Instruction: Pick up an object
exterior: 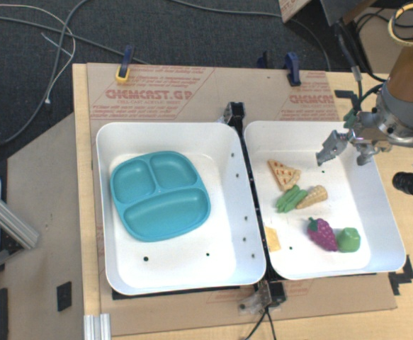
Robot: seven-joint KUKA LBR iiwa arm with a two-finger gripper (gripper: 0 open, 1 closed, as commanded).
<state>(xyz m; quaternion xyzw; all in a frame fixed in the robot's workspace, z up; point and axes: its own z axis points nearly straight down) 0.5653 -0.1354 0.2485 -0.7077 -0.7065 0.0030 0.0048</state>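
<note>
Where clamps (126, 62) grip, board (149, 94) reads "CHEMCAST GP"

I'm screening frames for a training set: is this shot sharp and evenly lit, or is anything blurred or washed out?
Camera view: mostly sharp, soft even light; the toy foods cast faint shadows in the right bin. The gripper looks slightly soft. The left bin is bright white around the teal tray, without hard glare.

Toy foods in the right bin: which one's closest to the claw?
The waffle wedge, uppermost of the toys, lies just below-left of the claw. The green pods, cone, grapes and green pepper lie lower.
</note>
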